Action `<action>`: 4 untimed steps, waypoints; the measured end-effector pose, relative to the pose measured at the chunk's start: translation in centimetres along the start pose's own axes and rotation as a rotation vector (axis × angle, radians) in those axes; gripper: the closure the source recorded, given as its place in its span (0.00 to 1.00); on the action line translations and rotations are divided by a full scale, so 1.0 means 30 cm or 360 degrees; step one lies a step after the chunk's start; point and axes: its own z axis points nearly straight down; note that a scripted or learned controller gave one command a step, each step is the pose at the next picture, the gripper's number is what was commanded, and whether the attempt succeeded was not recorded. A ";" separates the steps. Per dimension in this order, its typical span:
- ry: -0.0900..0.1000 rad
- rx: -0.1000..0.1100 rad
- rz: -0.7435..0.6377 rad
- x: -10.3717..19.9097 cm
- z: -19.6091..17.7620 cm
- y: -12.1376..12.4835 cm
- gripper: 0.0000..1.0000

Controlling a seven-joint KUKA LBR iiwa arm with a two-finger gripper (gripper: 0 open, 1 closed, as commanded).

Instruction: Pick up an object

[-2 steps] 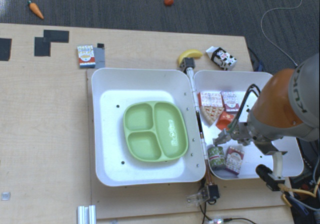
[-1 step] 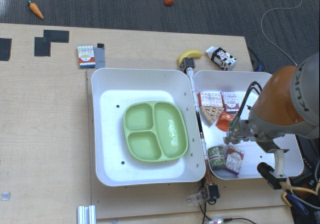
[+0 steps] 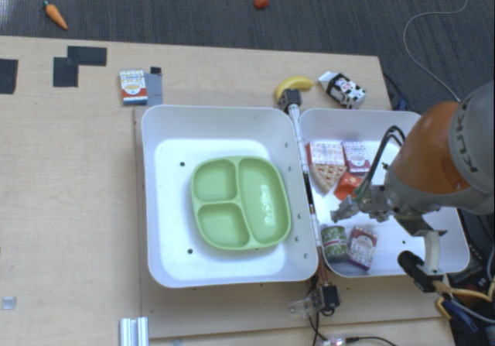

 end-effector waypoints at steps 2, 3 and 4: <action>0.0004 0.0016 0.0002 -0.002 0.036 -0.011 1.00; 0.0005 0.0016 0.0001 -0.001 0.036 -0.011 0.00; 0.0005 0.0010 -0.0003 0.001 0.002 -0.005 1.00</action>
